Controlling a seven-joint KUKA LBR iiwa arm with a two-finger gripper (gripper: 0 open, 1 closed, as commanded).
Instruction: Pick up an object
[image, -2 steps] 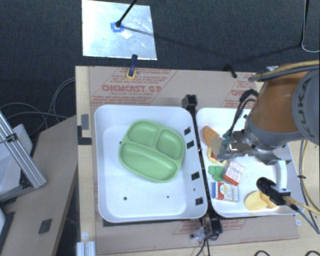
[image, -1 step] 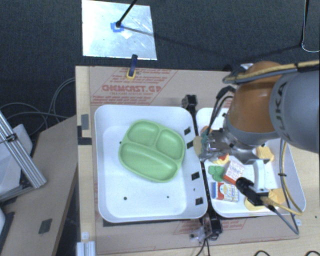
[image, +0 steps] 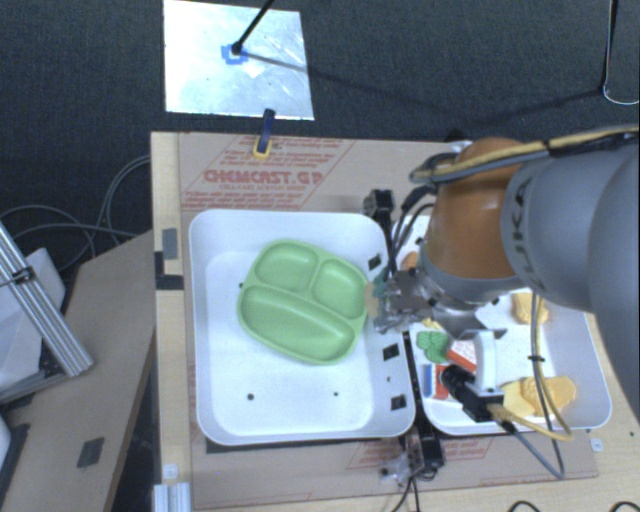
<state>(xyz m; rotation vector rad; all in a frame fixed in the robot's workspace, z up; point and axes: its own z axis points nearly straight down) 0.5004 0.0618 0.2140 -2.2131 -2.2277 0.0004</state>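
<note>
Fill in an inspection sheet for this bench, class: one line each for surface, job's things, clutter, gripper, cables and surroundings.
Surface: two white bins side by side, left bin and right bin, on a cardboard sheet.
Job's things: green divided plate lying flat in the left bin; green piece, red and blue item and yellow pieces in the right bin.
Clutter: blue and yellow clamp on the cardboard's far edge.
Gripper: arm hangs over the right bin, hiding its tool end.
Cables: black leads at the wrist; grey cables left of the bench.
Surroundings: shiny panel beyond the bench; metal rail at left.
</note>
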